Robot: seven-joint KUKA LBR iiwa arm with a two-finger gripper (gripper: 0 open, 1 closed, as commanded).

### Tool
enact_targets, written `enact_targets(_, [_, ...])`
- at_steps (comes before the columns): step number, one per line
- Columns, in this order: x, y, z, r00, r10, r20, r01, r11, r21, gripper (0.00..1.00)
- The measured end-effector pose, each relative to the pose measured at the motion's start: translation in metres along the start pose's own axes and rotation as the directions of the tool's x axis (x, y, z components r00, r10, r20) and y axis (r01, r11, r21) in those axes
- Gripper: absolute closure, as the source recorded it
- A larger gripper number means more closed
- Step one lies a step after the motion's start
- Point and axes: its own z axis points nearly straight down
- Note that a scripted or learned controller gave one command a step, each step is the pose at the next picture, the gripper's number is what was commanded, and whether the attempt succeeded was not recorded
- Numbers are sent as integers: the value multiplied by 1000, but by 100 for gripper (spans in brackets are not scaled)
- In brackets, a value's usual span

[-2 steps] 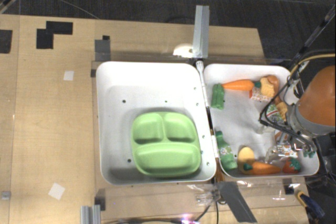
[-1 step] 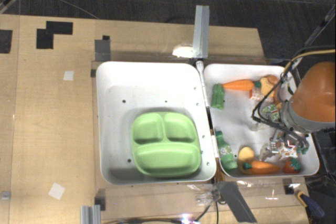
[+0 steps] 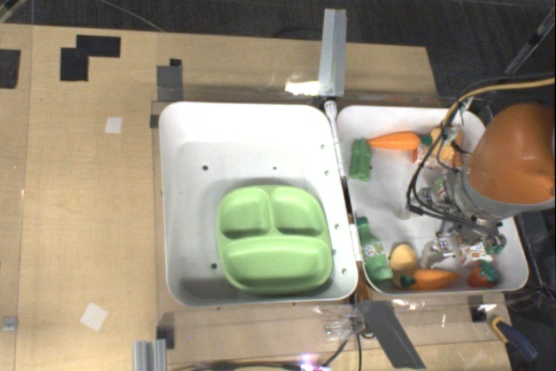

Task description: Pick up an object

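Reaching in from the right edge, orange-banded arm (image 3: pixel 518 154) bent down over the right bin (image 3: pixel 382 122); hand (image 3: pixel 458 241) low near its front edge, just above a carrot (image 3: pixel 433 278); grip impossible to tell

The tool (image 3: pixel 459 246) is largely hidden beneath the arm's orange band (image 3: pixel 519 154), and its fingers cannot be made out. The arm is cut off by the right edge. Small items under the wrist are obscured by cables (image 3: pixel 427 178).
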Motion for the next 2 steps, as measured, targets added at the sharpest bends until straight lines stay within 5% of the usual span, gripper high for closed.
enact_targets(1, [0,43,-1,997,-77,1,77,997,-2,0])
enact_targets(2, [-57,44,1,942,-337,-4,337,942,-8,0])
